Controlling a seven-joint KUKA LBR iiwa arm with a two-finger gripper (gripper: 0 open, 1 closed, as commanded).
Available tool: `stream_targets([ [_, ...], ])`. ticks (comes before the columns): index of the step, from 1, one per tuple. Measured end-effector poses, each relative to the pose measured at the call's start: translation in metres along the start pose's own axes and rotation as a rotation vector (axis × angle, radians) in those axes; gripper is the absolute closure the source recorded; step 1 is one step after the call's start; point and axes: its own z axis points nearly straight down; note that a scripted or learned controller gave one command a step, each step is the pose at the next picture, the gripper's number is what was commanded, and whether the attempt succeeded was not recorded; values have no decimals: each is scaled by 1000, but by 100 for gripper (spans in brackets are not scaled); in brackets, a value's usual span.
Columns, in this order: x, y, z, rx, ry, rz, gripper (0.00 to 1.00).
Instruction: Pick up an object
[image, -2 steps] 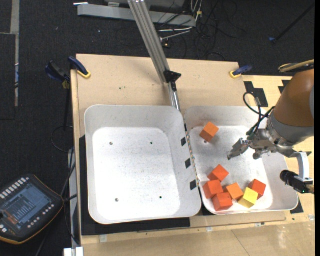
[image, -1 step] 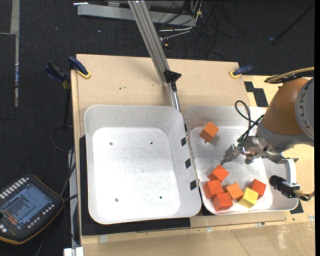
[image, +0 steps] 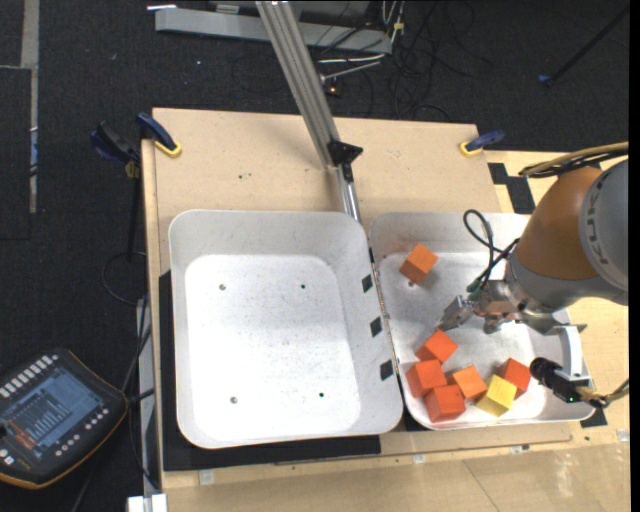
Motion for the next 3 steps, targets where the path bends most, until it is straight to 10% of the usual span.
stream_targets([
  [1, 0, 1, -11, -4, 0, 1, 100],
  [3, -9, -2, -111, -9, -3, -2, 100],
])
